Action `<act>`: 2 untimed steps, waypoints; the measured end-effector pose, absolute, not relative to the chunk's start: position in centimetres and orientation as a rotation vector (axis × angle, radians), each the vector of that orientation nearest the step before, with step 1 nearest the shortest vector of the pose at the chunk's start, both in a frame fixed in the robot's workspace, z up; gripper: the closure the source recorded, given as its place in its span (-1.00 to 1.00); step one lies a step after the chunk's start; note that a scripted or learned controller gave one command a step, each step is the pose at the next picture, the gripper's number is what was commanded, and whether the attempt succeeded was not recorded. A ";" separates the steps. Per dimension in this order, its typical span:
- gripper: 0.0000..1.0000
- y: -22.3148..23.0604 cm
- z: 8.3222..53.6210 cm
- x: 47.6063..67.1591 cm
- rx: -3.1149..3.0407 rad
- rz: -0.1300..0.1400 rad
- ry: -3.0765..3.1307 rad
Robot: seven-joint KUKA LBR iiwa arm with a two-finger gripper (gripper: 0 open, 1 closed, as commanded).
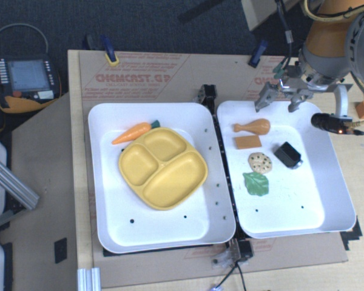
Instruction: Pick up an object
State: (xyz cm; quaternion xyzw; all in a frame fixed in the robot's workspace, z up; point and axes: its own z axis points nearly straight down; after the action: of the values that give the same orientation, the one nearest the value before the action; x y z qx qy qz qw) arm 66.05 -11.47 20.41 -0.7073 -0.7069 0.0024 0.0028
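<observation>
Gripper (280, 98) hanging over the far rim of the right bin (327, 223), fingers spread apart and grasping nothing. Lying in that bin's left half, leaving its near part and right side open — drumstick (253, 126), brown block (247, 142), cookie (260, 162), green leaf (256, 183), black block (287, 154). Left bin (109, 223) sitting on the cardboard-covered bench (82, 162), holding a yellow divided plate (162, 168) with a carrot (131, 133) touching its far edge.

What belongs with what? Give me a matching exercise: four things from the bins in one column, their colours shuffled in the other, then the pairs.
Things:
1. carrot
2. divided plate
3. cookie
4. block

Colours:
A. black
B. orange
C. tan with dark specks
D. yellow

Pairs: 1-B, 2-D, 3-C, 4-A
</observation>
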 end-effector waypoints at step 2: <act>-1.00 -12.0 14.9 65.9 -2.221 0.002 -2.220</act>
State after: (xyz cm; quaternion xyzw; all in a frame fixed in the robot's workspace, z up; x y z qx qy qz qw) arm 65.89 -11.97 14.89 -0.7072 -0.7070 0.0007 0.0009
